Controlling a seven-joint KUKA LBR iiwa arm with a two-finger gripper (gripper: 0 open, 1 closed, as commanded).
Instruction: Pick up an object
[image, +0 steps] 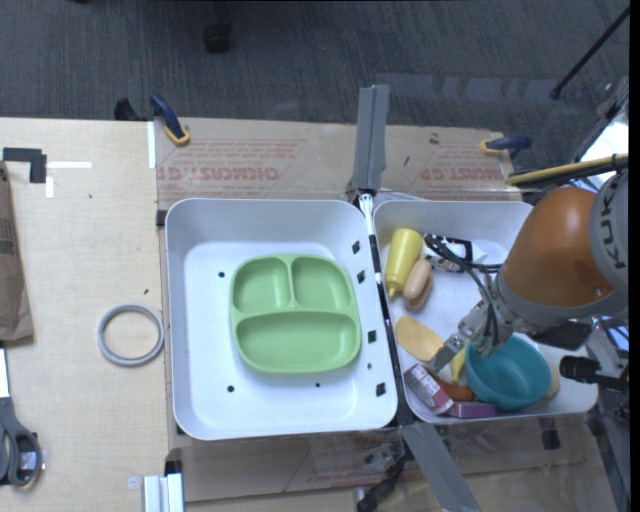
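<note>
Gripper (478, 338) low in right bin (500, 222), beside teal bowl (510, 375); finger state unclear. Reach step; next, close and lift.

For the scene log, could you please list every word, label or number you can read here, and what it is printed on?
"OKMCAS, GR", roughly: red print, upside down, on the cardboard sheet behind the left bin; letters uncertain.
A second red print on the same cardboard behind the right bin: too blurred to read.
"KU": dark letters on the arm's grey housing, cut off at the frame edge.
Packet label in the right bin: too small to read.
</note>
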